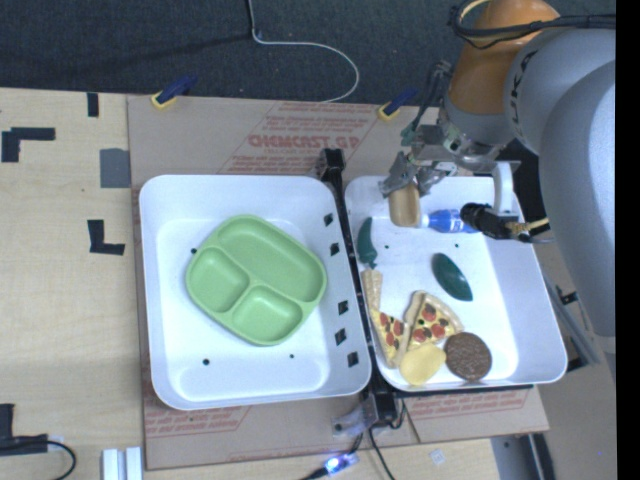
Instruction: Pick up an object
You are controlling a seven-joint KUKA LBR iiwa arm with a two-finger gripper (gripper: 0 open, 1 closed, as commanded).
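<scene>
Brown cardboard (290, 138) with unreadable red print

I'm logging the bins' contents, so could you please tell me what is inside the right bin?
The right bin holds pizza slices, a brown cookie, a yellow piece, two dark green pieces, a blue item and a tan object beneath the gripper, which covers its top.

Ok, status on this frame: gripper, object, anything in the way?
Gripper over right bin's far end. Tan object at its tip, grasp unconfirmed. Blue bottle right beside it.
</scene>
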